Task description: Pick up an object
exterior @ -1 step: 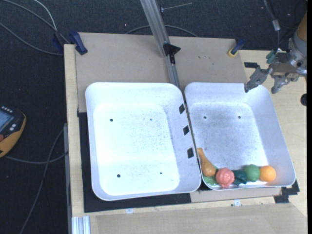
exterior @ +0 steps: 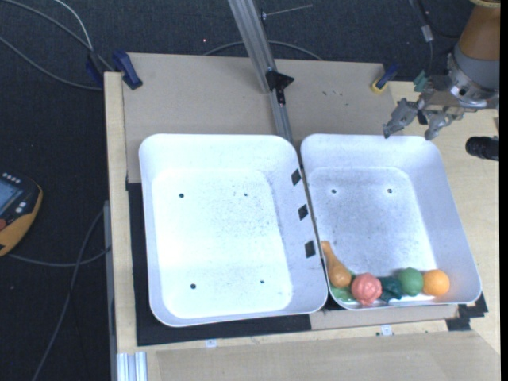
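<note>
Jaws (exterior: 413, 122) hang spread and empty over the right bin's (exterior: 444, 181) far rim at two o'clock. I see the toys (exterior: 389, 284) bunched along its near edge at five o'clock. Nothing picked yet; descent and grasp remain, I reckon.

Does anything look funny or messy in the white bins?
Nothing is spilled or broken. The toys, a carrot, pink ball, green ball and orange ball, are all bunched along the near edge of the right bin, as if they slid there.
</note>
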Controlling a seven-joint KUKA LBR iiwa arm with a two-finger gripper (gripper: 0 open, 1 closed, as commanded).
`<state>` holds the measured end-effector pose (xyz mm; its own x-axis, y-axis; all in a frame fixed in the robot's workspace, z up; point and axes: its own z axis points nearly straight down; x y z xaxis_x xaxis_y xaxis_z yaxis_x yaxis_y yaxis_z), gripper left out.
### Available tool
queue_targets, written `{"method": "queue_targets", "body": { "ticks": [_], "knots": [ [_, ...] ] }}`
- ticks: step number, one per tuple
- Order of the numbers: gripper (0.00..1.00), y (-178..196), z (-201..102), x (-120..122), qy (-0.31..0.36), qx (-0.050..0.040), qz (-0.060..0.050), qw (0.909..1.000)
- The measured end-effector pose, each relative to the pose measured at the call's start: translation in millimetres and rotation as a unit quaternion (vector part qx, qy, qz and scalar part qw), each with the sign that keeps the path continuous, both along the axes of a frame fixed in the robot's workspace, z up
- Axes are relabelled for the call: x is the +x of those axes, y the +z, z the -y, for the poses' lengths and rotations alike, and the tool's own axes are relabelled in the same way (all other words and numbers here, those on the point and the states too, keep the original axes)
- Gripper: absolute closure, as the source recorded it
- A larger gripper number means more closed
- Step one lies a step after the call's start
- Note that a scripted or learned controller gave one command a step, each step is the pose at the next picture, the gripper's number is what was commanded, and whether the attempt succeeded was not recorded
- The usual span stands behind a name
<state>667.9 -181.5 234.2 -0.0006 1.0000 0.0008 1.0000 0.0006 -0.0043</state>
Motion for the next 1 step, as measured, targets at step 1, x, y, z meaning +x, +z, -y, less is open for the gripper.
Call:
{"method": "queue_targets", "body": {
  "ticks": [1],
  "knots": [
    [0.0,44.1,35.0,-24.4,-0.001,-0.0011,0.004,1.0]
  ]
}}
